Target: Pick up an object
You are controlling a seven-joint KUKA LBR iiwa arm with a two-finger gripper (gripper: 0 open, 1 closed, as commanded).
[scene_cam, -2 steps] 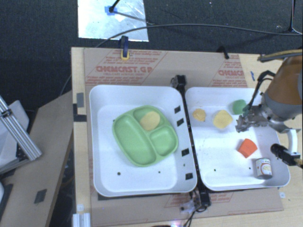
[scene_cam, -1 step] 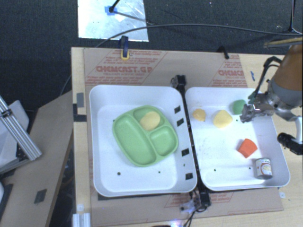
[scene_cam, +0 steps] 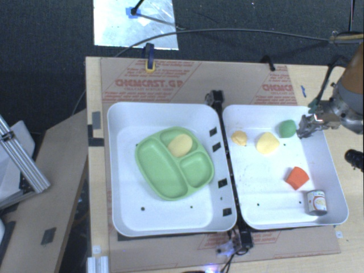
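Single fixed overhead cam, tilted slightly, looks down at mid range on the bench (scene_cam: 187, 75) with left bin (scene_cam: 122, 169) and right bin (scene_cam: 335, 203) both fully in frame, arm (scene_cam: 350, 95) entering from frame right.

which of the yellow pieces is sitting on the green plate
The large yellow piece in the plate's upper compartment; the other two lie in the right bin.
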